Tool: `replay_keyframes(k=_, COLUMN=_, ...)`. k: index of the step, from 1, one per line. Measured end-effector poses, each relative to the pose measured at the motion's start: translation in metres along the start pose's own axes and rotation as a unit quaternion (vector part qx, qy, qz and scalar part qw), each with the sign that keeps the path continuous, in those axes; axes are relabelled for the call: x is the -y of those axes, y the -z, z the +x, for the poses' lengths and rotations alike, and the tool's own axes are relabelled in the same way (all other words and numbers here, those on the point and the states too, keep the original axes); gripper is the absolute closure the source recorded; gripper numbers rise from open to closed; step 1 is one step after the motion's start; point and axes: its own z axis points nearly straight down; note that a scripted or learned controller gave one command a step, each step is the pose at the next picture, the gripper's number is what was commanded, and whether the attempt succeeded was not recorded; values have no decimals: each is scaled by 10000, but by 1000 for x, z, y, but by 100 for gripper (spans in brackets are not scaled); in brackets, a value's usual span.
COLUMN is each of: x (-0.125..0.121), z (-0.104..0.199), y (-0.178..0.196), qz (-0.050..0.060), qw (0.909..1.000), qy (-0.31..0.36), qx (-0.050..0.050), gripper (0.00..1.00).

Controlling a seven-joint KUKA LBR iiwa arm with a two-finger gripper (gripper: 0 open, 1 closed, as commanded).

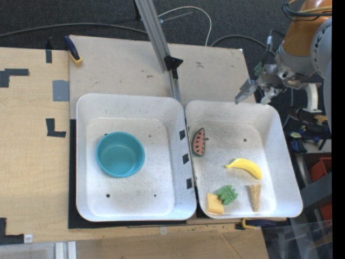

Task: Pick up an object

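The right bin (269, 117) holds a watermelon slice (199, 142) near its left wall, a yellow banana (245, 167) in the middle, and a green leafy toy (228, 193), a yellow wedge (214, 204) and an ice-cream cone (254, 196) along its front. My gripper (253, 94) hangs over the bin's far right corner, above the rim, with its two fingers spread apart and nothing between them. It is well away from every object.
A teal bowl (120, 154) sits in the left bin (86, 112). A slanted metal pole (156, 31) rises behind the bins, ending at a clamp (173, 63). Cables run across the dark floor at the back. A clip (73, 49) sits on the board's far left corner.
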Motion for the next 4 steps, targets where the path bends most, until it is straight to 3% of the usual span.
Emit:
replay_keyframes(k=1, x=0, z=0, y=0, qz=3, qw=10000, qy=-2, qx=3, gripper=0)
replay_keyframes(k=3, x=-8, z=0, y=-85, qz=52, qw=10000, qy=-12, qx=12, gripper=0)
replay_keyframes(k=4, x=-7, z=-1, y=-99, qz=82, qw=10000, qy=-26, qx=-7, gripper=0)
